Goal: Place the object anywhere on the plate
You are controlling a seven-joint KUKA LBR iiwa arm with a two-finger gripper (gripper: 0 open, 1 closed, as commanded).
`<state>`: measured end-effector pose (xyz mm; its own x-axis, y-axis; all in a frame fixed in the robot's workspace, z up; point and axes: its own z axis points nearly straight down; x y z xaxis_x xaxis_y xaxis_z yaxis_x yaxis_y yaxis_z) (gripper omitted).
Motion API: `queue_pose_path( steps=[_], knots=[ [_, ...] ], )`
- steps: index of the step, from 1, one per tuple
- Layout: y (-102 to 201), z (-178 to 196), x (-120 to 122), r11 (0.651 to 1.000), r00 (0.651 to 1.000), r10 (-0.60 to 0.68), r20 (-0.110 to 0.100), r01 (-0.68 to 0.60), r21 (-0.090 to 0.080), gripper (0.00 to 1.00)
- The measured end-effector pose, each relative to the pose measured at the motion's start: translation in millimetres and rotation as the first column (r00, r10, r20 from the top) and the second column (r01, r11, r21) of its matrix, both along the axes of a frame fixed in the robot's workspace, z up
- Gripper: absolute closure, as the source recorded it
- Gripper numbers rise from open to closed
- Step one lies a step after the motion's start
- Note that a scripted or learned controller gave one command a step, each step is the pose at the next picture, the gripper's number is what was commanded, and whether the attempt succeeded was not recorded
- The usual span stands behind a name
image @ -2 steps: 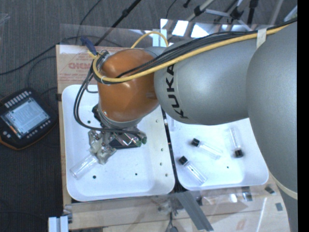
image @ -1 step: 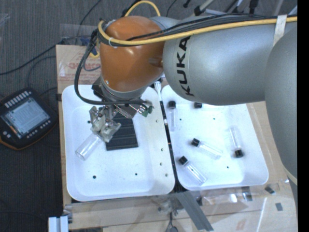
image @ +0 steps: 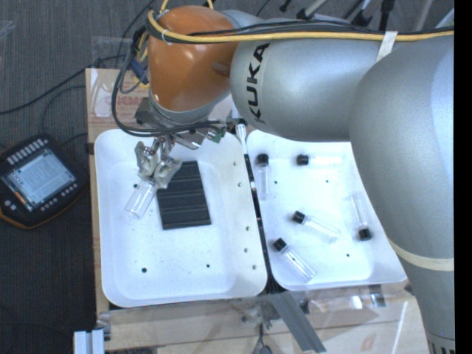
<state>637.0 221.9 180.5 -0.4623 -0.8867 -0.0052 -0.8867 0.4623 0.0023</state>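
Grey arm (image: 346,72) over ribbed plate (image: 184,195)

The arm (image: 324,72) is silver-grey with black lettering, and an orange band (image: 188,54) sits above its wrist, crossed by a yellow cable (image: 295,37). Both bins (image: 125,271) are white, speckled with a few small dark dots. The plate (image: 183,195) is dark grey (nearly black) with fine ridged stripes. The tubes (image: 313,228) are clear with black caps. The gripper (image: 157,165) is dull metallic grey. The handheld controller (image: 38,179) is black, edged in orange, with a pale grey screen.
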Motion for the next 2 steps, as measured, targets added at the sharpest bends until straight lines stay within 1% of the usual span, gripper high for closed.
queue_pose_path(
  steps=[1,2],
  knots=[
    [1,-13,-80,0.998,0.998,-0.063,-0.002,0.063,-0.001,1.00],
    [-6,62,-17,0.959,0.959,0.282,0.003,-0.282,0.001,1.00]
  ],
)
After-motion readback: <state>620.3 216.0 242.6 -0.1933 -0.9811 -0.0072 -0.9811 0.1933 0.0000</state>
